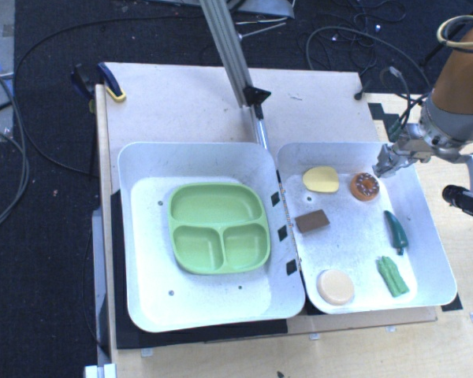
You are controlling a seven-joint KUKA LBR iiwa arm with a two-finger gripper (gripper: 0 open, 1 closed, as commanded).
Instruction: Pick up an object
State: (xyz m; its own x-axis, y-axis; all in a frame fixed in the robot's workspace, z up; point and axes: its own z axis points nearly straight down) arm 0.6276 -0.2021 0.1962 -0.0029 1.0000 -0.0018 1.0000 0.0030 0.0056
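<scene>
A pale wooden bench (189, 101) stands on a dark floor strewn with black cables (31, 132); a grey metal pole (229, 42) slants up from the bench's back edge, and a clamp (102, 81) with a yellow tip grips the far left corner. Two white bins sit side by side, touching. The left bin (142, 290) holds one green tray (219, 227) with three compartments. The right bin (426, 274) holds six things: one yellow piece (321, 179), one brown donut (365, 186), one brown block (312, 221), one teal piece (396, 232), one green piece (392, 276) and one cream disc (336, 287). The gripper (385, 166) hangs over the right bin's far right corner, just beside the donut; whether its jaws are apart or together I cannot tell
</scene>
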